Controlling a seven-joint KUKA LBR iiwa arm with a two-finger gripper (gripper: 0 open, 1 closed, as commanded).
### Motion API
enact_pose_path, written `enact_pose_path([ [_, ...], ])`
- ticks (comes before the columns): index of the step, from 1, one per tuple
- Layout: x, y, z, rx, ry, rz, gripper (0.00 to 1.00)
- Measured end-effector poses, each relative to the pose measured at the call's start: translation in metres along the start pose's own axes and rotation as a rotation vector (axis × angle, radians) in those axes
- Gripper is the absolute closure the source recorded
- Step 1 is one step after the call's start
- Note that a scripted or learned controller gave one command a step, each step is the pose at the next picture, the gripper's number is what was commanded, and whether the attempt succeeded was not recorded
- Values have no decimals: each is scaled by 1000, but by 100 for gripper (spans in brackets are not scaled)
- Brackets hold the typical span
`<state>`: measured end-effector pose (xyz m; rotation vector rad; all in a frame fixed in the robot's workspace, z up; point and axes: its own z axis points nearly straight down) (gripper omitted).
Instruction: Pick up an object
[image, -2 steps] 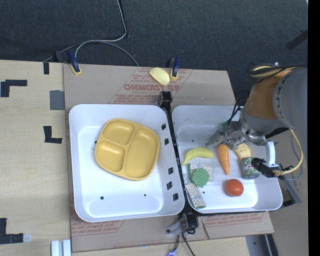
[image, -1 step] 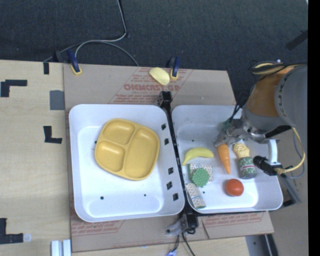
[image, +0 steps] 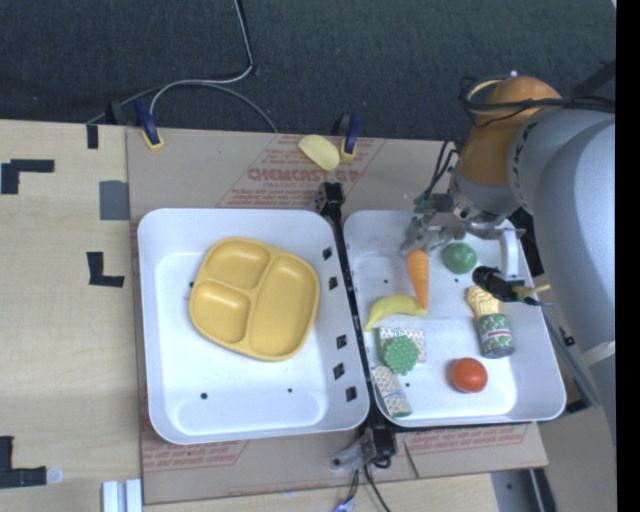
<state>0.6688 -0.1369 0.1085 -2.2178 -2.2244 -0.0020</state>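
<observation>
Positions are referenced to the gripper (image: 432, 232).

- Left bin (image: 150, 300): white, shallow, well apart from the gripper on its view-left side.
- Yellow divided plate (image: 255, 297): three compartments, lying flat in the left bin, towards the wall nearest the gripper.
- Cardboard sheet (image: 240, 170): red print, lying under the bins.
- Blue clamp (image: 350, 135): near the gripper, up-view and left, at the cardboard's far edge.
- Second blue clamp (image: 150, 128): well apart, at the cardboard's far-left corner.

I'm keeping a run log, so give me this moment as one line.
task: pick up object | gripper: over right bin, above carrot | grasp: none visible | left bin: yellow plate
</observation>
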Motion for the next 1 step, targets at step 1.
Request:
enact_pose_path([
  [1,86,1,-77,-2,1,-1,100],
])
